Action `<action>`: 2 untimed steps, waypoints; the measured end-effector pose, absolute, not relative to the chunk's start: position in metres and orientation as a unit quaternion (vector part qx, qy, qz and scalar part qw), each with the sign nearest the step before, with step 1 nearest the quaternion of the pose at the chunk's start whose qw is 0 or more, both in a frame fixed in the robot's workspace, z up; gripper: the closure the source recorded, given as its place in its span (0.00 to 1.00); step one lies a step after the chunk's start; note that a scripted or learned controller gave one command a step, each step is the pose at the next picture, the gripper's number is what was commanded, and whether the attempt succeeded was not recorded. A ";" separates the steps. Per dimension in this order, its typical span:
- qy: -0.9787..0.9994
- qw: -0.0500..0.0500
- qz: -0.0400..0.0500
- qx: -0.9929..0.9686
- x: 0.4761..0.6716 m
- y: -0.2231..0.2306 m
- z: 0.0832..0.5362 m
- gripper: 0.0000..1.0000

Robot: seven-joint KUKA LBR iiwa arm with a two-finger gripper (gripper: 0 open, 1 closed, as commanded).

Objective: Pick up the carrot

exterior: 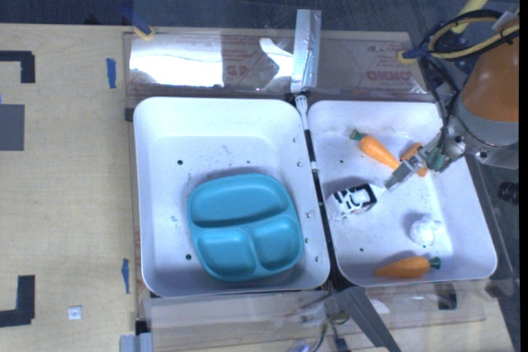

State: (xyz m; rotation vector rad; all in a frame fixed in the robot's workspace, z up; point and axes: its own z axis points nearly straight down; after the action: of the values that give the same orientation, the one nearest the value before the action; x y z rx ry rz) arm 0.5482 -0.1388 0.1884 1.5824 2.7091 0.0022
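Note:
Two carrots lie in the right bin (470, 202). One carrot (377, 149) rests near the bin's back, its green top pointing up-left. The other carrot (403, 266) lies along the front wall with its green top to the right. My gripper (410, 163) hangs low over the bin, just right of the back carrot's orange end. Small orange patches show right at the gripper's tip; I cannot tell whether they belong to a carrot or to the gripper.
A black-and-white object (355, 199) sits by the right bin's left wall, and a small white object (422, 231) lies right of centre. A blue divided plate (244, 233) rests in the left bin (165, 136). The arm's orange band (493, 91) looms at the right.

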 end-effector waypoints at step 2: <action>0.813 0.005 0.002 0.583 0.604 -0.126 0.103 1.00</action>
State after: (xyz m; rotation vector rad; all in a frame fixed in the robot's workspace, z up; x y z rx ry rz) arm 0.6040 -0.1259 0.1026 1.8251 2.5458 0.0063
